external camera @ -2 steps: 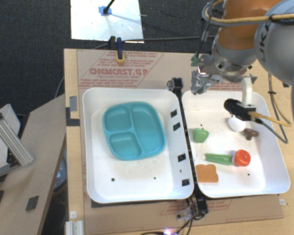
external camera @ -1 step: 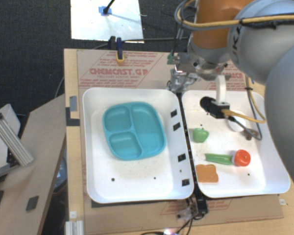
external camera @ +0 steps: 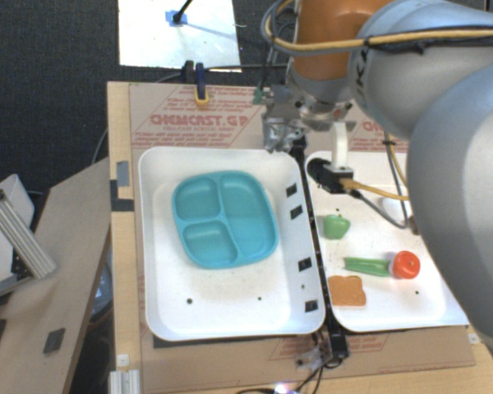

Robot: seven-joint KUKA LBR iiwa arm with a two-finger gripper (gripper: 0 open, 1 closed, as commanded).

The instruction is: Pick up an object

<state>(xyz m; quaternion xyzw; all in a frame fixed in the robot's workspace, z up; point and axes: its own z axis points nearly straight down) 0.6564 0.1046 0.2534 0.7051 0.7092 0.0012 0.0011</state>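
I see the arm (external camera: 411, 64) reaching in over the far side of the bench, with the gripper (external camera: 283, 134) hanging above the far end of the divider between the two bins. From this angle I cannot tell whether it is open or closed, and I see nothing carried under it.

The left bin (external camera: 160, 302) holds a teal divided plate (external camera: 224, 218), lying flat near the bin's middle, slightly toward its far edge. The right bin (external camera: 419, 306) holds the small items: a green pepper-shaped toy (external camera: 336, 226) close to the divider, a green stalk with an orange-red head (external camera: 384, 265) that looks like a toy carrot lying on its side toward the middle, and an orange-brown toast-like slab (external camera: 347, 290) near the bin's near edge, just beside the divider. They sit near one another but apart.

My read is that the pick has not begun: this is the approach step, with the tool above the bins and no target committed. The next move calls for travelling toward the near side over the right bin, or left over the plate, then descending squarely on one item. The slab and the pepper lie close to the divider wall, so I would mind clearance there.
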